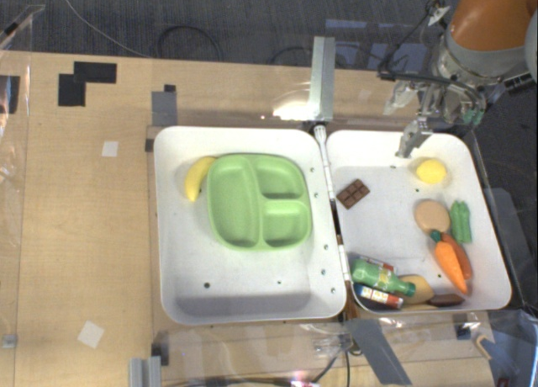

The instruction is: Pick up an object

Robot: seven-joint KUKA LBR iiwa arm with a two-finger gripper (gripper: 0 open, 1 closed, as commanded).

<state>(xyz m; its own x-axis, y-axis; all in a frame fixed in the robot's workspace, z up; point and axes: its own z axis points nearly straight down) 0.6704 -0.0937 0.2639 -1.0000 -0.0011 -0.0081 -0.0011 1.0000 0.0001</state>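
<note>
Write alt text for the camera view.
The arm's pincer hangs over the right bin's far edge, near a yellow lemon, chocolate bar, carrot and other toy foods. The left bin holds a green divided plate and a banana.

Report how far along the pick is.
Done: nothing looks picked yet. The lemon, chocolate bar, carrot and bottle all lie in the right bin. In hand: the gripper hangs over that bin's back edge, near the lemon, with nothing seen in it. Left: descend, grasp one object and lift.
</note>
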